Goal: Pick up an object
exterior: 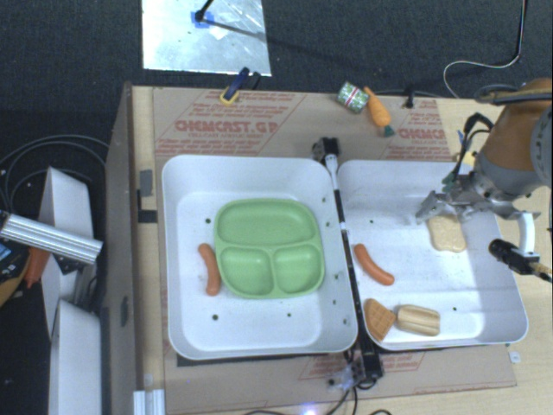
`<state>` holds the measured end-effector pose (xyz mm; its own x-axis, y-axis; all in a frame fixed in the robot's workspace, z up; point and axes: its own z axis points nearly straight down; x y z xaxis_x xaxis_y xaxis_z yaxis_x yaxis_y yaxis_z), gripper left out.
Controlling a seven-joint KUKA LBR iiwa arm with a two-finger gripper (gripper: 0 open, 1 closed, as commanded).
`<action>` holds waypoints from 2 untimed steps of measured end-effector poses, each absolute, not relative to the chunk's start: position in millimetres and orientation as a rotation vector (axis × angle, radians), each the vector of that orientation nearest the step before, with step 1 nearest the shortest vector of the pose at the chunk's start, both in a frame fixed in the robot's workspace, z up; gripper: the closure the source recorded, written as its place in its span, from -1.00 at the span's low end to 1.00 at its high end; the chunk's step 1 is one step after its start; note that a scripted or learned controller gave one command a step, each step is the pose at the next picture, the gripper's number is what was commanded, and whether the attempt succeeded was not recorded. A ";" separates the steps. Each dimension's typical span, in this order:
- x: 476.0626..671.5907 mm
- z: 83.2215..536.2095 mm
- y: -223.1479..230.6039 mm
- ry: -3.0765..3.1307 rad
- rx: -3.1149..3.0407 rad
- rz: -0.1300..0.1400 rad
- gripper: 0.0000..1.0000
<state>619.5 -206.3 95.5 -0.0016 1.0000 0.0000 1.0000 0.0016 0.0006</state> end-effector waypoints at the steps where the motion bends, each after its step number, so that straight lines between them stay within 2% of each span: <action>1: 590.8 107.6 -206.5 2.222 2.219 0.001 -1.00; 2: 669.9 159.5 -206.1 2.222 2.213 0.004 -1.00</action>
